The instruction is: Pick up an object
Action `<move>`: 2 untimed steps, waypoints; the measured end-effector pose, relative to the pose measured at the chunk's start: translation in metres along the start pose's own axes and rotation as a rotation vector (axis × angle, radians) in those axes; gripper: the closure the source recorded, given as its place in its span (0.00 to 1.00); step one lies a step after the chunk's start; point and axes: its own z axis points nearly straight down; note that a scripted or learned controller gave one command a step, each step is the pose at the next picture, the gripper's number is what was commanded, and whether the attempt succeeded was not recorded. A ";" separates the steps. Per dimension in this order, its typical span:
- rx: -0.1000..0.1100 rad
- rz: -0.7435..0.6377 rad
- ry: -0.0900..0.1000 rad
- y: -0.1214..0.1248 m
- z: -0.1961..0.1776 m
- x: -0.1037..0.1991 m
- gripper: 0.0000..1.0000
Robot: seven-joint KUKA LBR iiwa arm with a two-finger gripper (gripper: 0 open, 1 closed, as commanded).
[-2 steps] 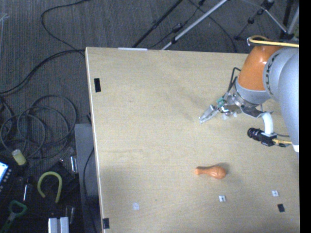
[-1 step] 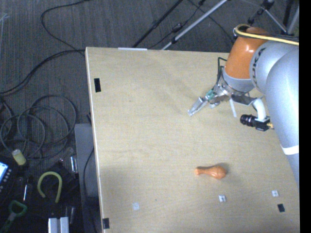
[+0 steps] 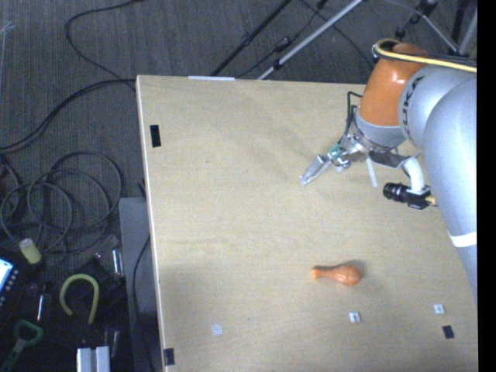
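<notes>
A small orange, gourd-shaped object point(image 3: 338, 273) lies on its side on the tan bench top point(image 3: 232, 208), toward the lower right, with its narrow end pointing left. My gripper point(image 3: 311, 172) hangs over the bench above and slightly left of it, well apart from it. It hangs from the grey arm with the orange band point(image 3: 387, 91), and its two silver fingers slant down to the left. The fingers stand slightly apart with nothing between them.
Small black and white markers sit on the bench at its left edge point(image 3: 156, 136) and near the lower right corner point(image 3: 355, 316). Off the bench's left side, cables and tools point(image 3: 70, 200) lie on the dark floor. Tripod legs point(image 3: 325, 22) cross behind the bench.
</notes>
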 end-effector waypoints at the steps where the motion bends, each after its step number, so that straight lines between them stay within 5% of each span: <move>1: 0.001 -0.023 0.001 0.015 0.000 0.039 0.00; 2: 0.001 -0.024 0.001 0.015 -0.009 0.039 1.00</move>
